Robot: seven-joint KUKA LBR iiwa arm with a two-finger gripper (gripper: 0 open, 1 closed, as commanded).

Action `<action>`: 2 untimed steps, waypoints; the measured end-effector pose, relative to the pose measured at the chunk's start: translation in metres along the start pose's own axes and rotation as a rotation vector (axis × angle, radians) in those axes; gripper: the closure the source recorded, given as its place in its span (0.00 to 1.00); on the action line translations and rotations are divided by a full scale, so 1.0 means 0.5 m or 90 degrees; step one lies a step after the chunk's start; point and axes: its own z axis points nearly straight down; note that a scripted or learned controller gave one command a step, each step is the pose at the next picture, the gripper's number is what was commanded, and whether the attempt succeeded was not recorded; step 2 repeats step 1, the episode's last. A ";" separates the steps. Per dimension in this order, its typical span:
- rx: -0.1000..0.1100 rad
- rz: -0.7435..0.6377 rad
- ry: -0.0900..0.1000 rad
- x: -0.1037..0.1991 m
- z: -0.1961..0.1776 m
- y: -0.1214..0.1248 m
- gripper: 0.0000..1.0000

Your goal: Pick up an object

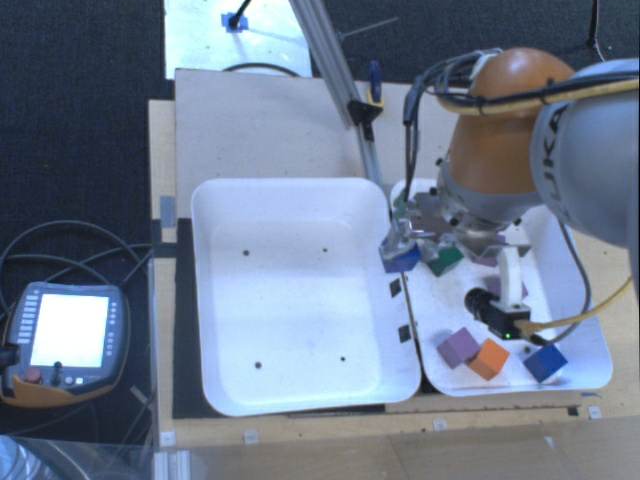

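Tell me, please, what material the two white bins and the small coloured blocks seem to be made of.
The bins look like moulded plastic: smooth white, rounded corners, a soft sheen. The purple block, orange block and blue block have flat matte faces and crisp edges, so perhaps painted wood or foam; the picture cannot settle which.

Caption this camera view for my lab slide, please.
Grey KUKA arm's gripper over the right white bin beside a small blue block; purple, orange, blue cubes nearby.
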 end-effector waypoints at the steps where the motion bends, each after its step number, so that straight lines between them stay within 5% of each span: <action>1: 0.000 0.001 0.000 0.098 0.025 0.009 1.00; 2: 0.000 0.001 0.000 0.098 0.025 0.009 1.00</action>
